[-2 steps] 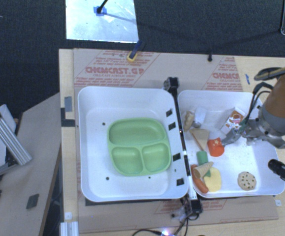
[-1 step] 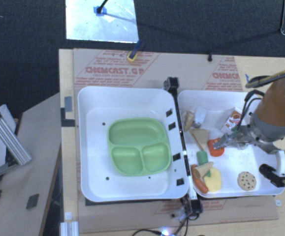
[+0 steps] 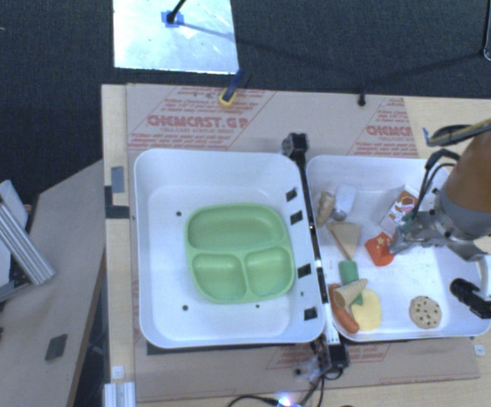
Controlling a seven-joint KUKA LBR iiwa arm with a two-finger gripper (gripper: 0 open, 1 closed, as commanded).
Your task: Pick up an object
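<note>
**Operator:** Gripper (image 3: 400,237) sits low in the right bin (image 3: 372,166), at about nine o'clock from the orange-banded wrist (image 3: 476,185). Its tip is right against the red toy piece (image 3: 379,250), which lies near the bin's middle.

**Supervisor:** Is the claw spread or pinched on it?

**Operator:** I cannot tell; the tip is too small and dark from here, and I see nothing clearly between the fingers.

**Supervisor:** How much room around it?

**Operator:** At twelve o'clock from the red piece, a white packet (image 3: 400,208) lies close by. At nine o'clock, a tan wedge (image 3: 345,238) is near. At six o'clock I have bare white floor down to the cookie (image 3: 425,312), which rests by the near rim. The green, orange and yellow pieces (image 3: 353,299) crowd the bin's seven o'clock corner, against the divider. The left bin (image 3: 156,253) holds the green divided tray (image 3: 235,253), well apart from its walls.
</note>
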